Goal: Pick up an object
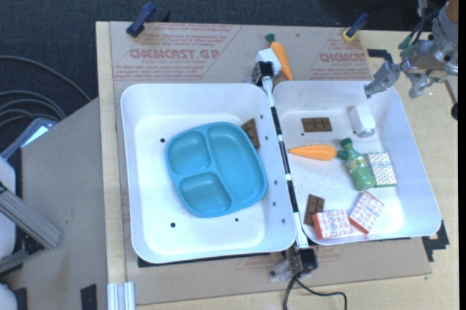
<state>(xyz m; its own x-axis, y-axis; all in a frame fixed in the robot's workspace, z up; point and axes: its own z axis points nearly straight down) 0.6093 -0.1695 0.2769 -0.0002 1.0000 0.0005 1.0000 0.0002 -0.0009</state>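
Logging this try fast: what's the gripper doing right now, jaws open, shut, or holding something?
Gripper: jaws open, holding nothing, above the right bin's upper right corner.

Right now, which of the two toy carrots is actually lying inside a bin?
The carrot in the right bin, beside the green bottle. The other carrot lies outside, on the board above where the bins meet.

Bench with two white bins

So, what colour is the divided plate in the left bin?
The divided plate is light blue, as the camera view shows clearly.
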